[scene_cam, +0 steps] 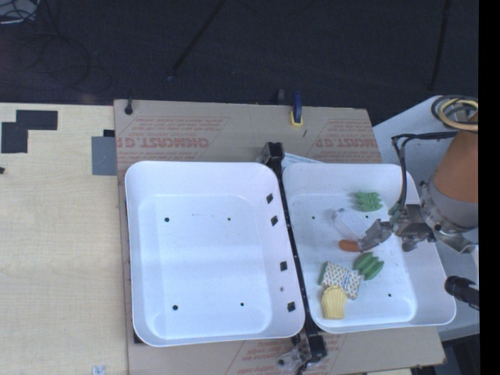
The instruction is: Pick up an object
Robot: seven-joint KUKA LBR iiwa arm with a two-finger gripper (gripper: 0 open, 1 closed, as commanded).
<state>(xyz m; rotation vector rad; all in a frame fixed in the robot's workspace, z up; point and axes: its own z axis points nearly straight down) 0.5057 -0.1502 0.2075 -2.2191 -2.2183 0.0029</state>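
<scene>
The right bin (pixel 426 307) holds several small objects. A small orange piece (pixel 348 245) lies near its middle, just left of my gripper (pixel 376 235). A green bumpy item (pixel 367 201) sits toward the far side, with a pale clear item (pixel 348 222) between it and the orange piece. A dark green pod-like item (pixel 369 267) lies just below the gripper. A patterned white pouch (pixel 341 278) and a yellow ridged item (pixel 333 302) rest near the front. The gripper hangs low over the bin's middle, and I see nothing held in it.
The left bin (pixel 205 252) stands beside the right one, parted from it by a black clip rail (pixel 281 233). Both sit on a cardboard sheet (pixel 226 131). My arm (pixel 457 182) reaches in from the right over the right bin's edge.
</scene>
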